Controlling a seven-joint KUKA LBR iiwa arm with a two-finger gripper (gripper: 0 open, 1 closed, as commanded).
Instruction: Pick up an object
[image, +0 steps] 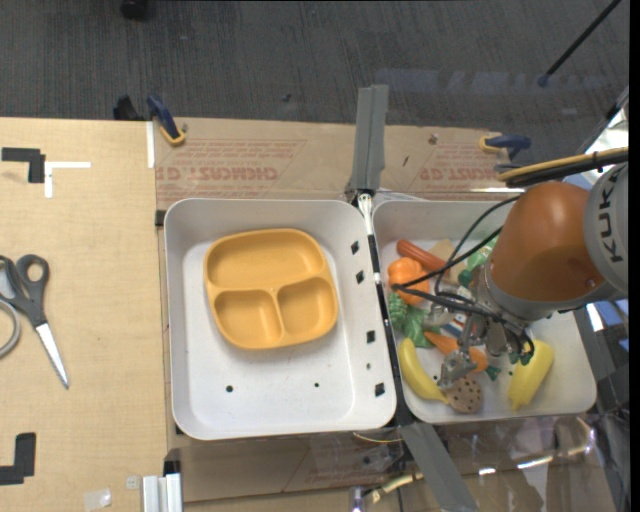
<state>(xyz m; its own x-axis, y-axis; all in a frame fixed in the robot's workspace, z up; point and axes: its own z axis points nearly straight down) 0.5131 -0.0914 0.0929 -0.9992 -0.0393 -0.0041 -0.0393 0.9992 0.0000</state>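
The fingers are lost in the dark wrist hardware and cables low in the right bin, so whether they are spread or pressed together cannot be told; the gripper (468, 357) sits over the clutter in the lower middle of that bin, with nothing visibly caught in it. Just below it lies a brown speckled piece (463, 394), touching or nearly touching the tool. To its left a yellow banana (417, 372) curves from upper left to lower right, its long axis running down toward the bin's lower edge. To the right a second yellow banana-like piece (531, 374) lies steeply, its long axis from upper right to lower left, close to the lower right corner. Up and left of the gripper crowd an orange pepper-like piece (404, 272), a red-orange sausage shape (419, 252) slanting from upper left to lower right, and green leafy pieces (408, 317). The arm's orange band (545, 245) covers the upper right of the right bin (575, 398). The left bin (265, 405) holds a yellow divided plate (270, 287) in its upper half, with bare white floor below it. Scissors (35, 310) lie on the bench at far left.
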